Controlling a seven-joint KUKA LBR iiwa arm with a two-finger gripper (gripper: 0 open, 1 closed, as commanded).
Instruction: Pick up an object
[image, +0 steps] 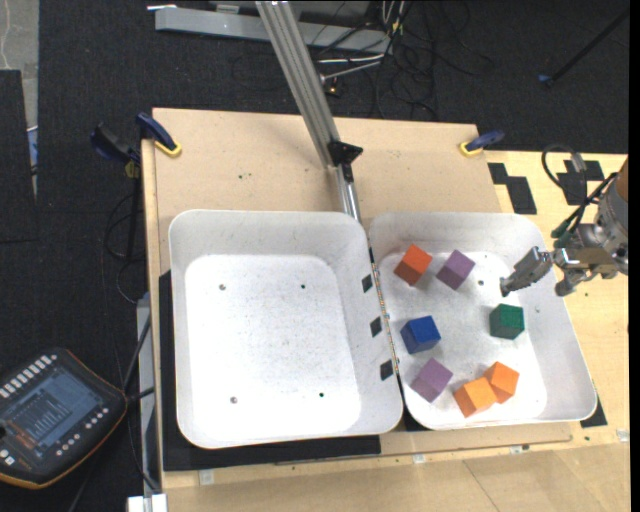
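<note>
The step in hand looks like the approach: the hand (549, 272) hangs at the right bin's (560, 405) upper right edge, its two fingers spread apart with nothing between them, so no object is held yet. The nearest candidate is the green cube (508, 321), lying just below and to the left of the fingertips, apart from them. Six more cubes sit in the same bin: an orange cube (413, 265) and a purple cube (456, 269) near the top, a blue cube (421, 333) toward the middle, a second purple cube (432, 379) below it, and two orange cubes (487, 388) touching each other near the bottom. My judgement is that the next move calls for shifting down and left over the green cube, lining the fingers with its faces, descending, then closing; it stands clear of its neighbours, which should help. The left bin (200, 240) has a speckled white floor. Both bins rest on a pale wooden bench (260, 150), with blue clamps (155, 130) at its back corners. Dark carpet surrounds it, a metal pole (305, 85) slants in from above, and a pendant (50, 415) lies at lower left.
</note>
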